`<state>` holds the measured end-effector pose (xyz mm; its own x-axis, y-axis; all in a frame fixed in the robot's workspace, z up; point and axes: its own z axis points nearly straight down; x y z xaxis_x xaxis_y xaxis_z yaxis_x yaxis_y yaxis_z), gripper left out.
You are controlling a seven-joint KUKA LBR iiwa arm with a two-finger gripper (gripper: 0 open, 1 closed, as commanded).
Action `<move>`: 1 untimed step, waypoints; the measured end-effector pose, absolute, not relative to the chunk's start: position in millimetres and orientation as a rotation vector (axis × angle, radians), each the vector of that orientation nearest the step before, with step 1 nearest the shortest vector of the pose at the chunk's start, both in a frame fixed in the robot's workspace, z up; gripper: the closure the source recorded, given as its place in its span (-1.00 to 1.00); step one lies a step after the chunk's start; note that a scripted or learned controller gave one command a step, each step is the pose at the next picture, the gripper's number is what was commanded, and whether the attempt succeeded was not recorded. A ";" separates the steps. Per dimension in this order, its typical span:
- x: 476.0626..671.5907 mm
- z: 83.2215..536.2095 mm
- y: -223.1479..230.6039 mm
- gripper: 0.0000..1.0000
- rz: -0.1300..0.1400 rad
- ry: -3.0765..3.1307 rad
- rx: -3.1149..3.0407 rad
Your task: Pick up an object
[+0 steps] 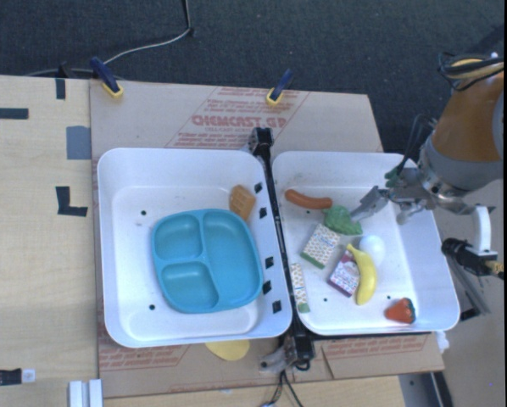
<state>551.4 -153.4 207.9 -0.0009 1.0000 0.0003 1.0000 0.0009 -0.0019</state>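
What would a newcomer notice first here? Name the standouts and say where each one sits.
The big blue divided plate fills the middle of the left bin, with a tan cracker-like piece near its upper right corner. The right bin holds a jumble of toy food: a sausage, a banana and a red piece in the near corner. The tool hovers over that bin's far right part.

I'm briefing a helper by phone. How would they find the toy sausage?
Look in the right-hand white bin, near its far wall. The toy sausage lies alone there, behind the green toy. It is the one long, orange-brown, rounded piece.
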 end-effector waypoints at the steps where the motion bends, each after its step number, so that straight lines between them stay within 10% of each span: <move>1: 532.2 107.8 -143.7 -1.00 -0.001 -2.223 -2.223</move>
